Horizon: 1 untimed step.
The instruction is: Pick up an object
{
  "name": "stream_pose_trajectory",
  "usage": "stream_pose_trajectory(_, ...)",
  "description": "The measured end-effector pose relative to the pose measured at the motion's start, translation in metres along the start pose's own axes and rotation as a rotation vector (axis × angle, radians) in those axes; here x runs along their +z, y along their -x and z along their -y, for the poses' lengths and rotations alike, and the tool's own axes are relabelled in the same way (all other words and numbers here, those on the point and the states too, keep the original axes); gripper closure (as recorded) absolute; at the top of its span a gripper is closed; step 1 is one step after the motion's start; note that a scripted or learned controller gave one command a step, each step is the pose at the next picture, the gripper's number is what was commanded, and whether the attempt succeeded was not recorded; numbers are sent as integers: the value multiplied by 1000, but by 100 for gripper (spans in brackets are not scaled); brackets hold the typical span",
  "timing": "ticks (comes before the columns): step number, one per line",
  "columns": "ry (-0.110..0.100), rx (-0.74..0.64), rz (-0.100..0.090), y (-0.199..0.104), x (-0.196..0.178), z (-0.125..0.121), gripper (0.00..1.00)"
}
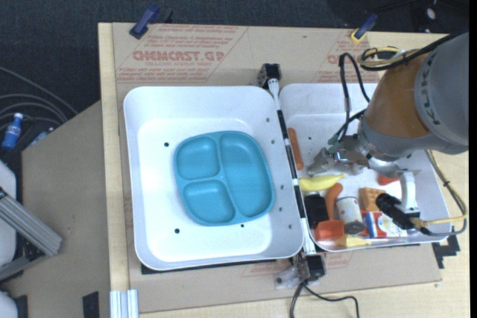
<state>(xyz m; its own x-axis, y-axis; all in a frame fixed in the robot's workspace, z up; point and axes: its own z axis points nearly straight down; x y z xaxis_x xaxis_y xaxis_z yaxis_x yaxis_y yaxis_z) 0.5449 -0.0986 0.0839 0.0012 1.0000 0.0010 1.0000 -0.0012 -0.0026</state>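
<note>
Banana (pixel 322 181) lies in the right bin (pixel 313 102), at six o'clock from the gripper (pixel 333 156); whether its jaws are spread cannot be told. Blue plate (pixel 222 176) sits in the left bin (pixel 149 115).

The surface (pixel 112 160) is a pale wooden bench topped with a brown sheet of protective paper (pixel 186 52) printed in red lettering. Two shallow white plastic bins lie directly on it, side by side and touching along a black hinged seam. The left white bin (pixel 149 234) sits well to the left of the hand (pixel 328 159), across the seam from it. The right white bin (pixel 313 97) lies under and around the hand, which hovers low over its left half. Two blue clips hold the paper's far edge: one blue clip (pixel 143 22) far up and left of the hand, the other blue-and-yellow clip (pixel 364 27) up and slightly right of it.
</note>
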Motion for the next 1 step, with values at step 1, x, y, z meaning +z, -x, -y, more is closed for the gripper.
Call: stream_pose_trajectory(1,3,0,0,0,-10,-1,100)
